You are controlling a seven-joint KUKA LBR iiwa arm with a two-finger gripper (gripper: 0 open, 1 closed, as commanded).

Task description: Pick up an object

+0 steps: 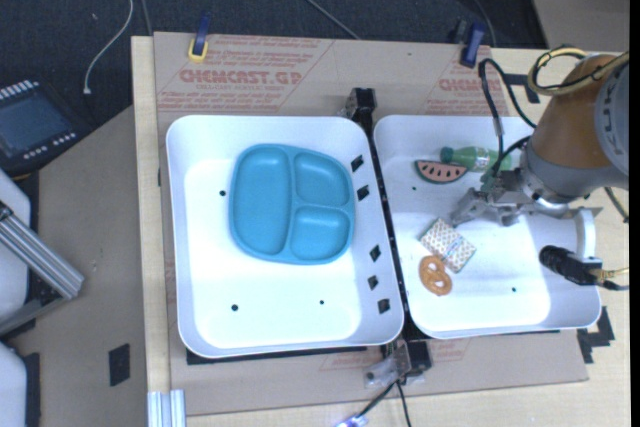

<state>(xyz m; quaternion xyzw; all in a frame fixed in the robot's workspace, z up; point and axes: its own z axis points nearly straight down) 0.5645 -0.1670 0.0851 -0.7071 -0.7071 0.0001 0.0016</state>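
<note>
Gripper [478, 207], seemingly open and holding nothing, hovers beside packet [447, 244], pretzel [435, 275] and watermelon slice [441, 171].

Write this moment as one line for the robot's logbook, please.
pincer over right bin | nothing seen in it | pretzel, checkered packet, watermelon slice lying loose | blue divided plate in left bin

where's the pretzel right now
The pretzel lies in the right bin, near its front-left corner, just below the checkered packet.
</note>
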